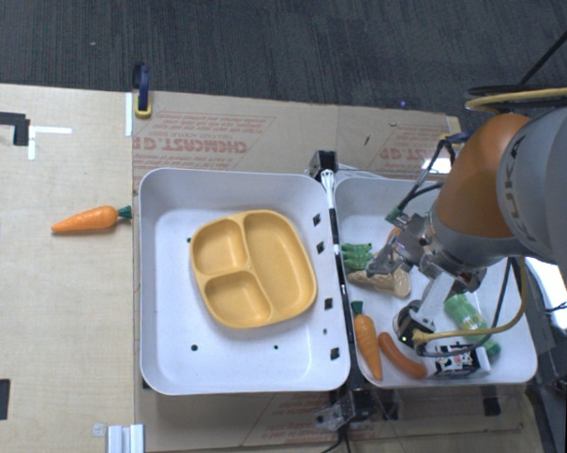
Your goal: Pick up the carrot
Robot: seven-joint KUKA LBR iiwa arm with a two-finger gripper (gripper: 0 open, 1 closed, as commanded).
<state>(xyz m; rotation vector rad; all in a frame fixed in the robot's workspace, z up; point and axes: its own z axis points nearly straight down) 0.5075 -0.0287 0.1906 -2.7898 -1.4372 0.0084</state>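
Carrot [366,345] is lying in the right bin [373,220], front-left, plain orange, tapering frontward, just beside a reddish sausage [402,357]. Gripper [391,263] is hovering over a beige thing [380,280], can't tell if it's open or closed.

Right bin [507,370]: crowded; my arm [496,183] covers its 3 o'clock half.
Bin carrot [366,345]: wall tight at 9 o'clock, sausage [400,357] just beside at 3, bread [380,280] near at 12.
Bench carrot [87,220]: open room all round but 3 o'clock, where the left bin [142,290] stands.
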